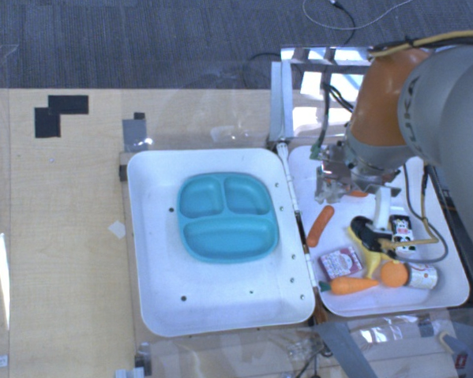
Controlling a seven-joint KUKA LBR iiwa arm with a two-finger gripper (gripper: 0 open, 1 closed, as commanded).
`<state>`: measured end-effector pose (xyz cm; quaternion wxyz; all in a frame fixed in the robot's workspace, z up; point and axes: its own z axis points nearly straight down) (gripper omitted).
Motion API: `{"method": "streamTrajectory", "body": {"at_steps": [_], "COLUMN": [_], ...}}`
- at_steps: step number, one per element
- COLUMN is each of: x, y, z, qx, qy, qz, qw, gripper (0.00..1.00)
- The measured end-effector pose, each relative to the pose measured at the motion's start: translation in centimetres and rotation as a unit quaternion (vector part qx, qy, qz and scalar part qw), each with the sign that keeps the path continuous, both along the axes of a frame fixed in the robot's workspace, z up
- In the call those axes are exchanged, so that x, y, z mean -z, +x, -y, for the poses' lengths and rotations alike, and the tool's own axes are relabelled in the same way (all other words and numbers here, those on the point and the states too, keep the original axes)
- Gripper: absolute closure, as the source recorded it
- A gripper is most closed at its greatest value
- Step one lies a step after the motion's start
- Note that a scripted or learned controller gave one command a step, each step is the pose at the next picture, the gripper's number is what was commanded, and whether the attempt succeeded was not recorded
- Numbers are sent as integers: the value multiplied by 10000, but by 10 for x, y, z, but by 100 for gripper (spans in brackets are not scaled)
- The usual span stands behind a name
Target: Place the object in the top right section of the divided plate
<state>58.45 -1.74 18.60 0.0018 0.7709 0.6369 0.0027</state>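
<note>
— So where does the divided plate (pixel 227 227) sit?
— In the left bin (pixel 157 252) on the table (pixel 57 233), blue, all three sections bare.
— And the arm (pixel 391 113)?
— Over the right bin (pixel 455 291), its jaws (pixel 331 183) low near the bin's far left corner. Whether they are spread or closed, I cannot tell.
— Anything near them?
— An orange carrot (pixel 320 224) lies just below, apart from them. Further down: a pink packet (pixel 340 262), another carrot (pixel 352 286), a banana (pixel 368 247), an orange ball (pixel 393 274).
</note>
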Motion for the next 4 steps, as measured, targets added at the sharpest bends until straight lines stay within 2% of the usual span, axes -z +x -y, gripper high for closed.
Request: {"method": "streamTrajectory", "body": {"at_steps": [1,2,3,4], "x": [1,-137,-62,-63], "y": [53,85,79,79], "z": [-58,-110,-172,-172], "qx": [-119,-403,-1620,-1620], "qy": [-1,-2,-7,-8], "qz": [-16,7,-15,-11], "qw": [9999,9992,9868,9868], "gripper": [100,100,100,0]}}
